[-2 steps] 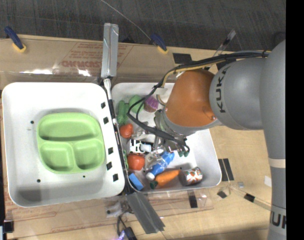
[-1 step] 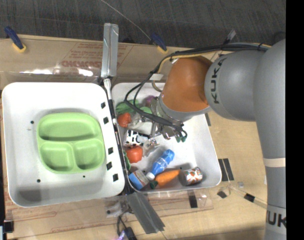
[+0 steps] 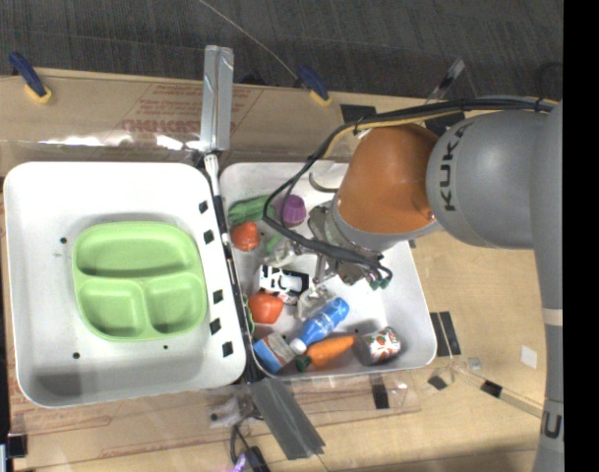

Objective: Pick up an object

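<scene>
The right bin (image 3: 409,308) holds a jumble of small items. A blue bottle (image 3: 325,319) lies near the middle, with an orange carrot (image 3: 330,350) and a red-and-white can (image 3: 383,343) along the front wall. A red tomato (image 3: 266,308) and a black-and-white item (image 3: 280,281) sit to the left, an orange-red ball (image 3: 245,235) farther back. A purple piece (image 3: 293,208) and a green leafy piece (image 3: 246,209) lie at the far left corner. My gripper (image 3: 319,279) hangs low under the orange wrist (image 3: 386,180), just above the blue bottle and beside the black-and-white item.
The left bin (image 3: 29,264) bears a green divided plate (image 3: 138,278). A grey divider bar (image 3: 217,96) stands upright between the bins at the back. The arm's grey body (image 3: 496,180) covers the right bin's far right side. Cables (image 3: 309,180) loop near the wrist.
</scene>
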`<act>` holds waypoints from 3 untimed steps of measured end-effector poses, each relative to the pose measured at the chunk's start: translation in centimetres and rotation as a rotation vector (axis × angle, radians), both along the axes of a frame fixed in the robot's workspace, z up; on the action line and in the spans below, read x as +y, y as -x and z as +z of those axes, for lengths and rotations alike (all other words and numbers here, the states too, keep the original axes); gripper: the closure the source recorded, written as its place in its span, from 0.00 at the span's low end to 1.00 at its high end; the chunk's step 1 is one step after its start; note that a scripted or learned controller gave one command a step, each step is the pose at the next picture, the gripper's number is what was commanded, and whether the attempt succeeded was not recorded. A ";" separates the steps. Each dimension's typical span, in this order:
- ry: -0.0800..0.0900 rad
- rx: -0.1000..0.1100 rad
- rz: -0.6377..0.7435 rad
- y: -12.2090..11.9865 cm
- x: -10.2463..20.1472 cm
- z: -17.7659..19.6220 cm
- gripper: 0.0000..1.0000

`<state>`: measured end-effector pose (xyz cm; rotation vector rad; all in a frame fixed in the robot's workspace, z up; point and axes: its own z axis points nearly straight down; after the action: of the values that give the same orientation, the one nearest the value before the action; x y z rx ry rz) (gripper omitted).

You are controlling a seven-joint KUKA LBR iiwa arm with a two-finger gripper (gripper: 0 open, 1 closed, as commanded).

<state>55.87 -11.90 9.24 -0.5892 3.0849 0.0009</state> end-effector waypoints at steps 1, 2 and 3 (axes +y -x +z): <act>0.000 -0.002 -0.036 3.2 2.8 0.0 0.00; 0.001 -0.002 0.132 -0.3 1.9 0.0 0.00; 0.001 -0.004 0.136 -0.5 2.0 1.1 1.00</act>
<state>56.34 -9.87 10.33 -0.7961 3.0340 -0.0013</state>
